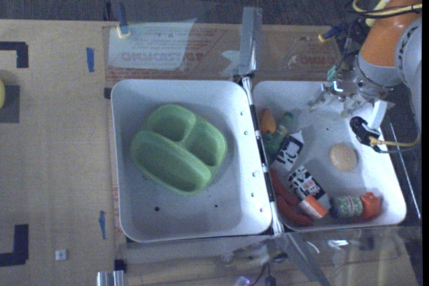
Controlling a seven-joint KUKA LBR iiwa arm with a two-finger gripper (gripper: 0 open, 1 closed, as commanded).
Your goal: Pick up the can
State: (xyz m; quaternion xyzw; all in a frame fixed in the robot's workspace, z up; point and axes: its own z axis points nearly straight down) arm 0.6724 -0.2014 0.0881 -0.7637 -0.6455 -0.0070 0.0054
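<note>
- Camera view: two white bins are sitting side by side on the wooden bench (53, 164).
- The left bin (127, 211) is holding a green plate (177, 147) with three parts. The plate is lying in the middle of the bin, a bit toward the top edge.
- The right bin (322, 127) is holding lots of small things.
- The can (347, 206) is lying on its side near the bottom right corner of the right bin. It is wearing a green label.
- A red-orange thing (371, 203) is touching the can on its right.
- A round tan thing (343, 157) is lying near the middle of the right bin, apart from the can.
- Two black and white packs (289, 149) (305, 181) are lying along the left side of the right bin.
- An orange thing (268, 121) and a green bottle (276, 138) are sitting by the left edge, near the top.
- A long red thing (287, 203) is lying by the bottom left corner.
- The arm (385, 43) is reaching in over the top right corner of the right bin.
- The gripper (342, 96) is hanging over the top edge of the right bin, well apart from the can. I cannot tell if it is spread wide or closed up. It is holding nothing I can see.
</note>
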